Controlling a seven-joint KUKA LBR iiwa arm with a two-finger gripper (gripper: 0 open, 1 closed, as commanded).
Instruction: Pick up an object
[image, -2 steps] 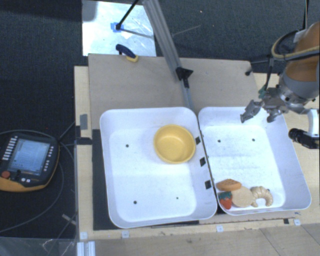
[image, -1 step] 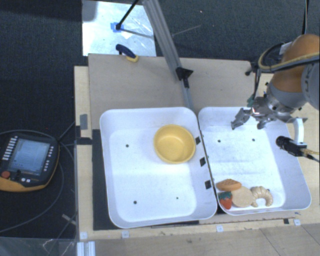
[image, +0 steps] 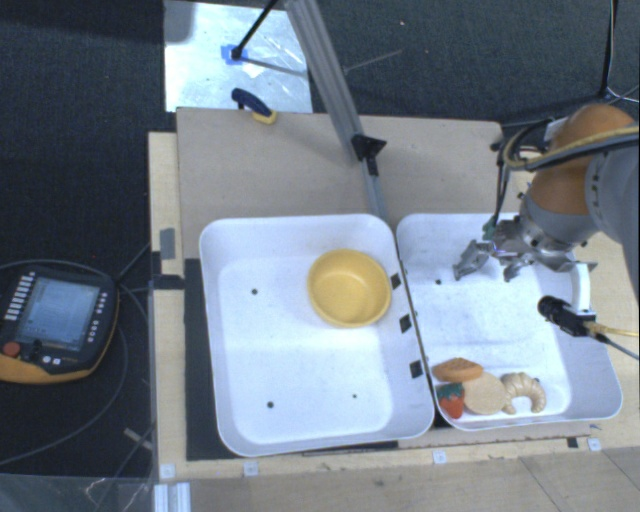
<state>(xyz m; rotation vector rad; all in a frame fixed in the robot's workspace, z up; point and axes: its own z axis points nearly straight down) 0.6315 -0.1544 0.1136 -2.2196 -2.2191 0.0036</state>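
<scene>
While hanging over the upper part of the right bin (image: 600, 395), gripper (image: 492, 258) spread open, nothing between the fingers. Down at the lower edge of that bin, a small pile: orange bun (image: 457, 369), round cookie (image: 486, 394), croissant (image: 527, 391). Straight down the frame from gripper to pile, well apart. Yellow bowl (image: 349, 288) in left bin (image: 230, 400), further off.
</scene>
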